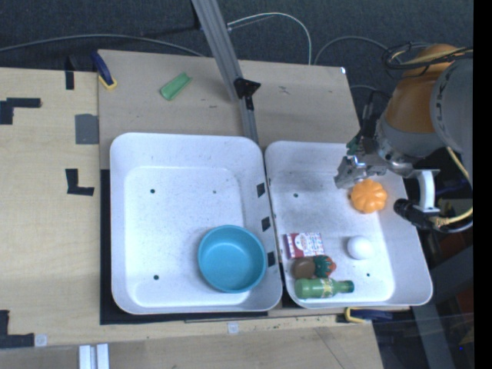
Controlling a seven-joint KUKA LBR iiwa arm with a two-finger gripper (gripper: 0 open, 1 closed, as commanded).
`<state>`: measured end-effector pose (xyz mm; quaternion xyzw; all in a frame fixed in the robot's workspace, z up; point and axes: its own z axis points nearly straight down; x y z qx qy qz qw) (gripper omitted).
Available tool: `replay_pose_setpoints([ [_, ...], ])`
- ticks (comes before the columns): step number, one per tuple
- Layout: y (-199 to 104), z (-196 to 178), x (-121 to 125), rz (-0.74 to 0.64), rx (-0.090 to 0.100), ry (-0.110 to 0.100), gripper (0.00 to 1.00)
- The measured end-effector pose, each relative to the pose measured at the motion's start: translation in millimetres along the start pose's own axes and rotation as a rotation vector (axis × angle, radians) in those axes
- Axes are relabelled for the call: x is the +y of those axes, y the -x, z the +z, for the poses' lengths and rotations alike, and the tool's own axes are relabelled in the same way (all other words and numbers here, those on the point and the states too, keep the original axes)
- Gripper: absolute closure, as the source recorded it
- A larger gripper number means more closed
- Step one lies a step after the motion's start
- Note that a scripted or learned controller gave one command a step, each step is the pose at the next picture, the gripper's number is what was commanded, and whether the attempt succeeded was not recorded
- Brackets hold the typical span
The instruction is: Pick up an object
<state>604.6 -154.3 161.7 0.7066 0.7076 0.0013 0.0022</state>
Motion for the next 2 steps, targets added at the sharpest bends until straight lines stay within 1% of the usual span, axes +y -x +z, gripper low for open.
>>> replay_pose_setpoints([
  [1, 2.0, -62.9, 3.2, 0.000, 0.000, -0.001, 1.00],
  [2, 1.6, -80.1, 3.8, 0.000, 0.001, -0.004, 1.00],
])
